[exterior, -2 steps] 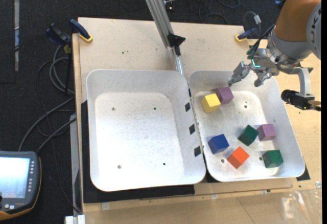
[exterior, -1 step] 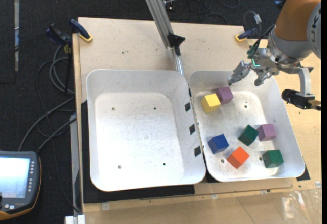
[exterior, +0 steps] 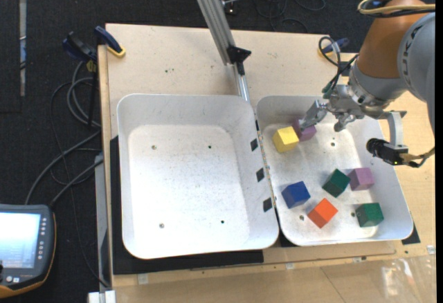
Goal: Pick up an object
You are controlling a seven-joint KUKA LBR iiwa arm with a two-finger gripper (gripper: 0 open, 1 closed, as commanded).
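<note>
1. Near edge of the right bin (exterior: 398,222): I see an orange cube (exterior: 322,212) and a dark green cube (exterior: 369,214) close to the front rim.
2. Just behind them: blue cube (exterior: 296,194), a second green cube (exterior: 336,182), and a light purple cube (exterior: 361,178) touching that green one.
3. Toward the bin's far left corner: yellow cube (exterior: 285,138), with a small purple block (exterior: 306,131) just beside it.
4. My gripper (exterior: 327,115) sits low over the far edge, 1 fingertip at the purple block; I can't tell if the fingers are wide or narrow.
5. Left bin (exterior: 131,156) lies beside it.
</note>
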